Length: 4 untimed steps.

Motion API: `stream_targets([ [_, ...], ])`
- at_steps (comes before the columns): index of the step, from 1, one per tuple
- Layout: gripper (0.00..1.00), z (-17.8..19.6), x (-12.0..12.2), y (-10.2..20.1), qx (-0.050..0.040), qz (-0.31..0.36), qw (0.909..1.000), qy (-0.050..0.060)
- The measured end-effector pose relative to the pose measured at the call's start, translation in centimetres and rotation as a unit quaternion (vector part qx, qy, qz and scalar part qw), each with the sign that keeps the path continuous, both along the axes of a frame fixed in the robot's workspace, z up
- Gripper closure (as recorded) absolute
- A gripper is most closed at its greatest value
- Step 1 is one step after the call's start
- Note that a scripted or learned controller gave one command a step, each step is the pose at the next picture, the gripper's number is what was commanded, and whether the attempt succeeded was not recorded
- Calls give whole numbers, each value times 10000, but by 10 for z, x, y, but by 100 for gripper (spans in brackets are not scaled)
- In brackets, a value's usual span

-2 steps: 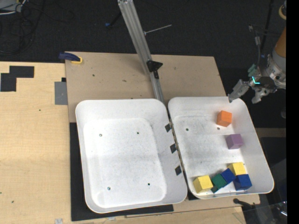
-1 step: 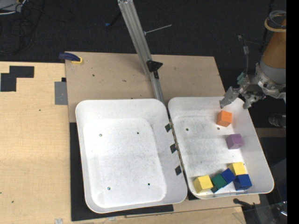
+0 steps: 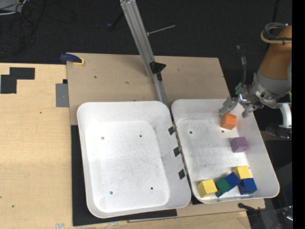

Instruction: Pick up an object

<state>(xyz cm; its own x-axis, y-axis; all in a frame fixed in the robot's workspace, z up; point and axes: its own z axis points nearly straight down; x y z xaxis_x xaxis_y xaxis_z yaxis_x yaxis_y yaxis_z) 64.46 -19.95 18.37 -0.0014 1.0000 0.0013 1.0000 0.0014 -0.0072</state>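
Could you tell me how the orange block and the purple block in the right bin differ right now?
The orange block sits directly under the gripper, near the far edge of the right bin; the purple block lies nearer the camera, with nothing over it. The orange block is bright orange, while the purple block is pale purple. Both are small cubes of similar size, apart from the cluster of blocks in the near corner.

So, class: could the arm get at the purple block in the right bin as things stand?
Probably yes. The purple block lies apart from the other blocks, open from above, and the end effector hovers nearby over the orange block.
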Motion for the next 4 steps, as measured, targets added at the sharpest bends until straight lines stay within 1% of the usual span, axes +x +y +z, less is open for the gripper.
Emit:
stream_targets([
  [1,0,-47,-8,2,3,-4,10000,3],
  [2,100,-34,-7,1,-4,-4,10000,-21],
  [3,100,10,-9,-4,-12,-21,10000,-51],
  [4,100,74,-7,-6,-17,-2,10000,-64],
])
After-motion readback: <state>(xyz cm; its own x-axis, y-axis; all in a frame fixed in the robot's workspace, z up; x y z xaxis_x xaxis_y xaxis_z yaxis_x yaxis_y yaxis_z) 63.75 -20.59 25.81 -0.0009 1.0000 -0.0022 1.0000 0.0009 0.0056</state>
